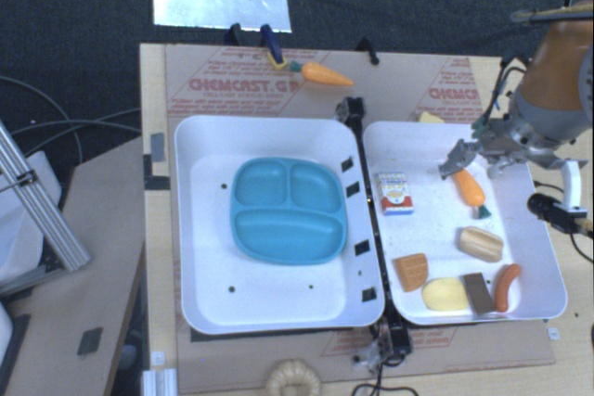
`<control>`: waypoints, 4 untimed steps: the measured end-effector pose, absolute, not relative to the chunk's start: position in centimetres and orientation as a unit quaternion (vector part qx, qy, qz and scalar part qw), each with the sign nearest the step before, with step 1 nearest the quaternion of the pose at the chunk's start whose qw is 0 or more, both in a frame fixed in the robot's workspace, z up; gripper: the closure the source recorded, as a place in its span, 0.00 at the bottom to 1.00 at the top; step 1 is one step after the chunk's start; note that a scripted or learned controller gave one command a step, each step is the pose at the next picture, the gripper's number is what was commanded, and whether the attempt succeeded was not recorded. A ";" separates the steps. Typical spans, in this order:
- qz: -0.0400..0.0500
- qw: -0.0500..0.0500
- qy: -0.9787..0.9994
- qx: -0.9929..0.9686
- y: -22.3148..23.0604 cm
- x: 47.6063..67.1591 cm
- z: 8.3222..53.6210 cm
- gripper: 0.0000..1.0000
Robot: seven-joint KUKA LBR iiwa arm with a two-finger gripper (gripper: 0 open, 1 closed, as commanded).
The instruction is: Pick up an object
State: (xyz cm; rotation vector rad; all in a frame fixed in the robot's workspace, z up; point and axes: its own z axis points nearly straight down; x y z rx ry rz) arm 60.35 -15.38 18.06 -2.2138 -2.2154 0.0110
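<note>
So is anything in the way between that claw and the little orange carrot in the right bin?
Nothing visible. The gripper hangs just above the upper end of the toy carrot in the right bin. The small carton and bread roll lie off to the sides.

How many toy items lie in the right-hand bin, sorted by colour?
Orange: 3, the carrot, the sausage and the bread slice
Yellow: 1, the yellow piece
Tan: 1, the bread roll
Brown: 1, the brown bar
White and printed: 1, the small carton
Total: 7
</note>
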 end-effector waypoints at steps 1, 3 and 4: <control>0.000 0.000 -0.708 -0.706 -15.3 60.7 18.9 0.00; 0.000 0.000 -0.708 -0.706 -15.6 59.8 8.3 0.00; -0.001 -0.001 -0.707 -0.707 -15.7 59.8 9.5 1.00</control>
